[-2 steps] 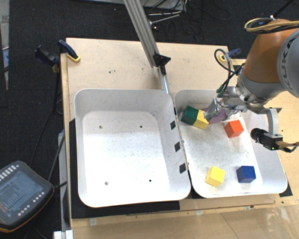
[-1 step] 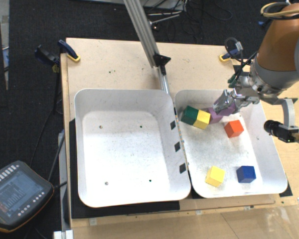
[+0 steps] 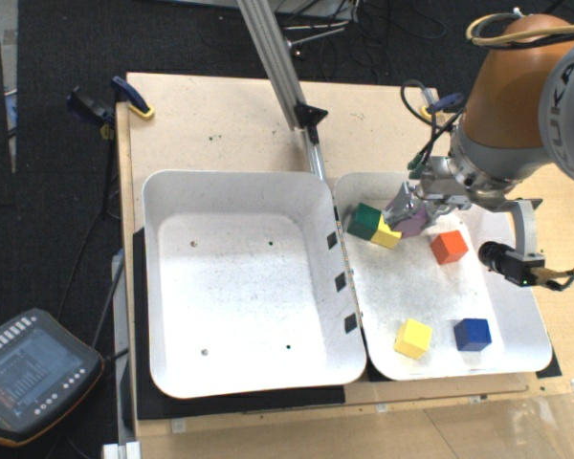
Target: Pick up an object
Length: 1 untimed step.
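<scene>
Beneath the two-finger gripper [image 3: 405, 213], at the far end of the right shallow white bin [image 3: 517, 338], a small cluster of blocks sits close together: a green cube [image 3: 364, 222] just to the gripper's left, a flat yellow block [image 3: 386, 237] touching it, and a muted purple block [image 3: 413, 224] right under the metal fingertips. Whether the fingers are spread or closed, or grip anything, cannot be told, since the wrist hides them. An orange-red cube [image 3: 449, 247] lies just beside the gripper on its right, apart from the cluster. Nearer the camera, well apart from the gripper, a yellow cube [image 3: 413, 338] and a blue cube [image 3: 472, 334] rest near the bin's near rim. All the blocks look matte and solid-coloured. The left shallow white bin [image 3: 237, 280], speckled with dark marks, adjoins the right one. Both bins stand on a pale wooden bench top [image 3: 230, 122], with a slanted metal pole [image 3: 273, 51] crossing above it. Beyond lies dark floor with cables; a grey handheld pendant [image 3: 29, 376] sits at the near left.
</scene>
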### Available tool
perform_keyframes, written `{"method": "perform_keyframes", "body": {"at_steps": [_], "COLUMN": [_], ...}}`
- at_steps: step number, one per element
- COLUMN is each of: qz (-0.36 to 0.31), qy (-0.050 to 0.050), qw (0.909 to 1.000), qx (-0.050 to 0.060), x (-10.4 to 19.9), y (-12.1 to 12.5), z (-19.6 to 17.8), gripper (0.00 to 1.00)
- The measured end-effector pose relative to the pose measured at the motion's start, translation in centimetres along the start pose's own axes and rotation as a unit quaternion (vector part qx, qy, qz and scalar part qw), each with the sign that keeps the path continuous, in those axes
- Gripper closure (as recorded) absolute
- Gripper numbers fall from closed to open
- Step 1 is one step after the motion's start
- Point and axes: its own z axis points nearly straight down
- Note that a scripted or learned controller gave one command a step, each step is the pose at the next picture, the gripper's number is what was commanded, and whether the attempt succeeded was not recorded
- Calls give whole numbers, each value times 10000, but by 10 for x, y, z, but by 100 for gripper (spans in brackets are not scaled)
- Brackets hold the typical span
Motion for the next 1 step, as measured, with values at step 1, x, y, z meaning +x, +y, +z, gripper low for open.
{"method": "perform_keyframes", "body": {"at_steps": [1], "qz": [-5], "qy": [5], "qw": [10000], "qx": [11], "x": [52], "y": [-19], "z": [-1], "gripper": [100]}}
